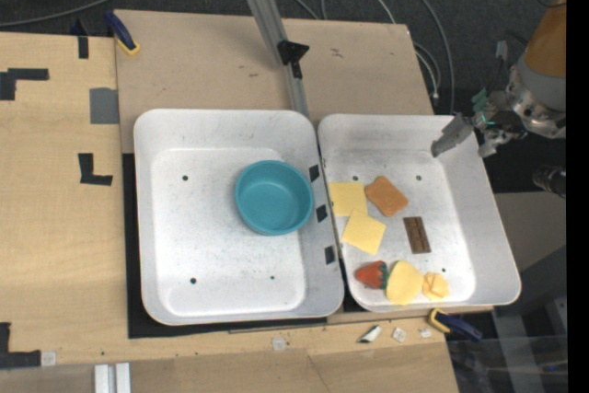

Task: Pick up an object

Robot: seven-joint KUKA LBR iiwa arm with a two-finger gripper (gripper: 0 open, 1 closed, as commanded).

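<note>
Grey pincer (448,139) hovers at the right bin's (479,198) far right edge; its grip cannot be told.

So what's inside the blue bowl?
The blue bowl sits alone in the left bin. Its inside looks plain blue with nothing in it. The near rim hides a sliver of the bowl's inner wall, so that bit can't be checked.

Grey arm (538,97), orange band.

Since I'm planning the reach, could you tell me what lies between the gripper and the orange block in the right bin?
In the camera view, only bare white bin floor lies between the gripper and the orange block.
</note>
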